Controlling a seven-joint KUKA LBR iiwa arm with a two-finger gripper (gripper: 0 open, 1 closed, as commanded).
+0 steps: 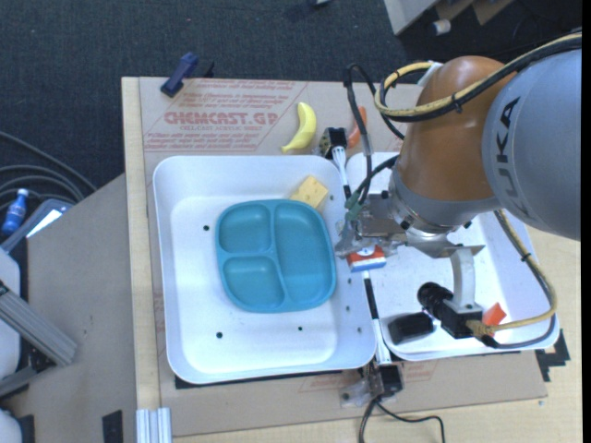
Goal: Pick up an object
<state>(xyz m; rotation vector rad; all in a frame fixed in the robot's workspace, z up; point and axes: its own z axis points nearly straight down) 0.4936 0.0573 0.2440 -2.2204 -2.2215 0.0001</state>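
My jaws (362, 247) hang mid-frame over the seam between the bins, whether clenched I cannot tell; nothing visibly picked up, so the grab remains.

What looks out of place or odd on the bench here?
The banana lies outside both bins, on the board behind the left bin. A yellow block sits tilted against that bin's back slope beside the blue divided plate. Nothing looks spilled or damaged.
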